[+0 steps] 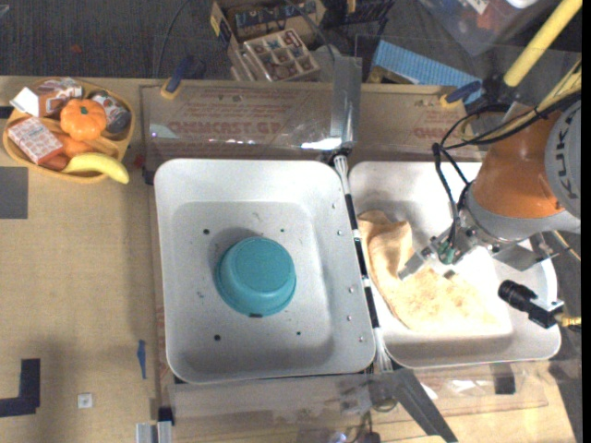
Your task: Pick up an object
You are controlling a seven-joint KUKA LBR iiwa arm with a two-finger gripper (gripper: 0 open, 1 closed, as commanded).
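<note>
Two shallow white bins are seated side by side on the bench. In the left bin (185,201), a teal bowl (257,276) is placed upside down near the centre of the floor, apart from all four walls. In the right bin (406,178), a tan cloth (416,280) is spread over the left and near portions of the floor; its far-left part is bunched and raised against the wall next to the divider between the bins.

The arm (526,178) is extended into the right bin from the right side, with the orange band located above the wrist. The gripper (432,255) is positioned low over the cloth, at the right edge of the bunched portion. Whether it is released or clenched cannot be told, and no material is seen to be grasped.

On the bench, far left of the bins, a shallow dish (18,146) is loaded with a toy pumpkin (83,118), a banana (97,165) and small packets.
</note>
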